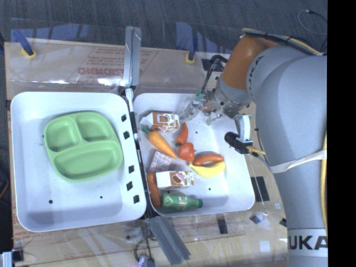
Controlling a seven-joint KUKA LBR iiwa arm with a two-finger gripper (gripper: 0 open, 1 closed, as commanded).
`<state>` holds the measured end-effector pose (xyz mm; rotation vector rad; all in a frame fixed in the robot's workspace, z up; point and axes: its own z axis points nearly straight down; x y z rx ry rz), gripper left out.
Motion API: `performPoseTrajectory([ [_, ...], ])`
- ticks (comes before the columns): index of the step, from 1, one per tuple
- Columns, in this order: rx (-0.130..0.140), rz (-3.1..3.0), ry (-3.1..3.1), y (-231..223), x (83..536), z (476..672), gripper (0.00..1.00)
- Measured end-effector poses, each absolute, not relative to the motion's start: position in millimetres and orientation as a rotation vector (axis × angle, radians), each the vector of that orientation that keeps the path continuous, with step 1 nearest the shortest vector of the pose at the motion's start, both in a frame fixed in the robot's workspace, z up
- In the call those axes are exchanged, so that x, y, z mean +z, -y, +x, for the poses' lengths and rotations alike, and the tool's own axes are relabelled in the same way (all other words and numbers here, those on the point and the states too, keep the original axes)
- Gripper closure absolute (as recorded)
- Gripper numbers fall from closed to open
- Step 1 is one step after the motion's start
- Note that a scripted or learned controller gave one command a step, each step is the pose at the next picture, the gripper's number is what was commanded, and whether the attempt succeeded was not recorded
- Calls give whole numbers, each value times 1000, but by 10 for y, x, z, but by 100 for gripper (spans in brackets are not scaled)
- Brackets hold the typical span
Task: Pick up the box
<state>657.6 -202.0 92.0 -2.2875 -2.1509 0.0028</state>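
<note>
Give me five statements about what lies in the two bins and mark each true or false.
1. The green divided plate lies in the left bin. True.
2. The banana lies in the left bin. False: it lies in the right bin, under the hot dog.
3. The green bottle stands upright. False: it lies on its side near the bin's front wall.
4. Two small boxes lie in the right bin, the upper box and the lower box. True.
5. The carrot lies between the two boxes. True.
</note>
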Motion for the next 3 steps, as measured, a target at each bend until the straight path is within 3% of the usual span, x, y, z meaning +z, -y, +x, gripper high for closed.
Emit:
performPoseTrajectory([
  [1,4,-2281,2159,2005,1033,6588,100],
  [2,3,-2280,2159,2002,1032,6588,0],
  [3,3,-2205,2255,1551,1510,6520,0],
])
